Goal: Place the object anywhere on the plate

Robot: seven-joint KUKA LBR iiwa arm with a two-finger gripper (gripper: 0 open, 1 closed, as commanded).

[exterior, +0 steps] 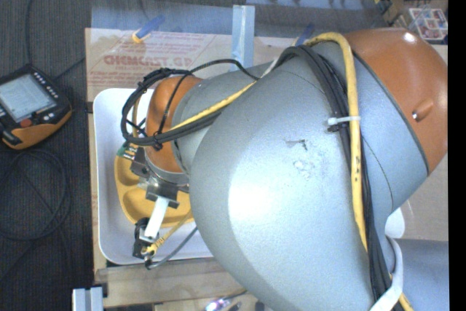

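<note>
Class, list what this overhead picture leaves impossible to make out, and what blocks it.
Yellow plate, camera view: mostly under the wrist; whether anything lies on it cannot be told.
White bin, camera view: its right side lies under the grey arm.
Bench to the right: covered by the arm's grey and orange bulk.

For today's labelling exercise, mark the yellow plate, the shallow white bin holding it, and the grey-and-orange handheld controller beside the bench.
yellow plate [125,189], camera view, its exposed left part
shallow white bin [104,171], camera view, its left wall
grey-and-orange handheld controller [25,102], camera view, its screen
</note>
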